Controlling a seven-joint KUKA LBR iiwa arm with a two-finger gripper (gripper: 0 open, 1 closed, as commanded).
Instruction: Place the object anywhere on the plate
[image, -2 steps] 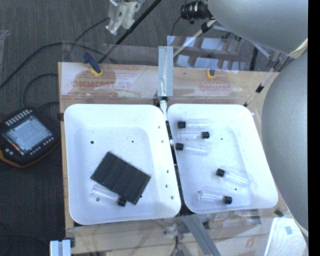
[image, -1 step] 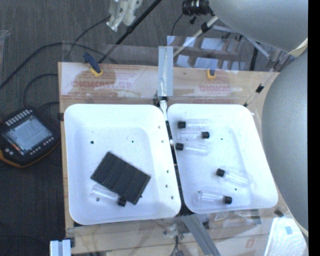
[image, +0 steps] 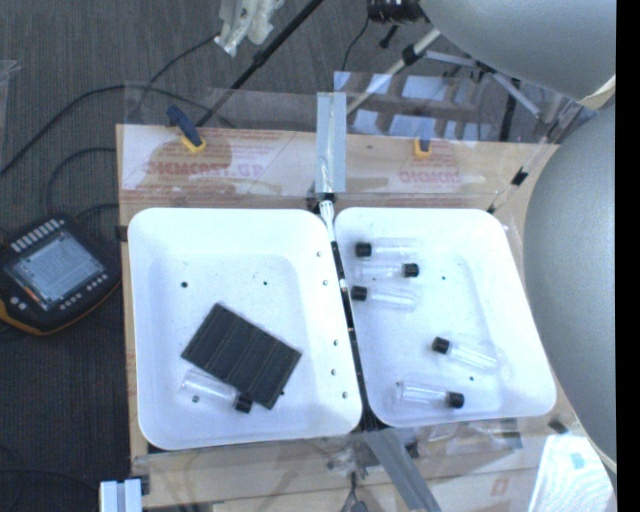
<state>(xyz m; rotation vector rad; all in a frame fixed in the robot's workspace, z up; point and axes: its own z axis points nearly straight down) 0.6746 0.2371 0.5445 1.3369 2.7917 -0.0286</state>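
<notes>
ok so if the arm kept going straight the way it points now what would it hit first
Hard to say: the grey arm looms blurred over the right bin, heading unclear. Going straight down, it would likely meet that bin's rim or the nearest capped tube first.

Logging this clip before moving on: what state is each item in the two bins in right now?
Black plate: lying flat and skewed in the left bin.
Left-bin tube: lying by the plate's lower edge, its black cap against that edge; overlap unclear.
Right bin: holds five clear, black-capped tubes, all lying down.
Top tube: capped.
Second tube: capped.
Third tube: capped.
Fourth tube: capped.
Bottom tube: capped.
</notes>
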